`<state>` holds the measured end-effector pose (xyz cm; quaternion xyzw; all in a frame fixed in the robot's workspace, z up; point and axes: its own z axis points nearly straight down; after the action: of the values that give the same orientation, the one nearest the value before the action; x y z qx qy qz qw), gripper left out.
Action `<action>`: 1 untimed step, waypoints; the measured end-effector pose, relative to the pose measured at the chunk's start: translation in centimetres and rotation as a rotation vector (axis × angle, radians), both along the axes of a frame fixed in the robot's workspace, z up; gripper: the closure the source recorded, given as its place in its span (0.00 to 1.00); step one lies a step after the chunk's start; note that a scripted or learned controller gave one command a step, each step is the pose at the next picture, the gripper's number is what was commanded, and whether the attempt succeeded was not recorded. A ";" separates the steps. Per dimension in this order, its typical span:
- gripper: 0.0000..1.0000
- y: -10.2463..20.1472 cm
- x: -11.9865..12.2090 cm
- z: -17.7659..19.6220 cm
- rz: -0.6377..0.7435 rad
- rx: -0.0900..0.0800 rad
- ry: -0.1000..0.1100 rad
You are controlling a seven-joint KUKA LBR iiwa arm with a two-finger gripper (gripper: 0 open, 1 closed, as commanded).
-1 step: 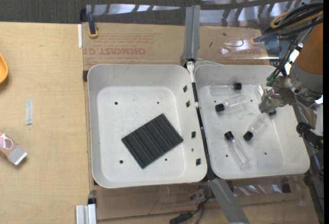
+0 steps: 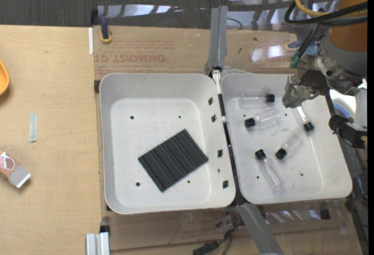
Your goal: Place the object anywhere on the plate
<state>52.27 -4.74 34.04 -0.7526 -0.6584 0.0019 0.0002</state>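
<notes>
Though jaws' (image 2: pixel 292 99) tips blur, clear vials (image 2: pixel 260 100) lie nearby.

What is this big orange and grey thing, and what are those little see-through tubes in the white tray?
That big thing is a robot arm. It reaches in from the right, and a computer program tells it how to move. The picture is taken by one camera fixed above the bench, looking down at a slant.

At the end of the arm is its claw, which hangs over the top of the right bin. I cannot tell whether it is open or shut.

There are two shallow white bins side by side. In the right bin lie several small clear vials with black caps, scattered about. In the left bin lies a dark ridged plate, flat and turned at an angle. The job is to put a vial on that plate. None is on it yet.
</notes>
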 end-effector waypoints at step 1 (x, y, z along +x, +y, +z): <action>1.00 7.5 -1.8 -8.0 -0.109 -0.001 0.002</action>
<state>50.46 2.74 26.06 -0.7873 -0.6165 0.0030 0.0009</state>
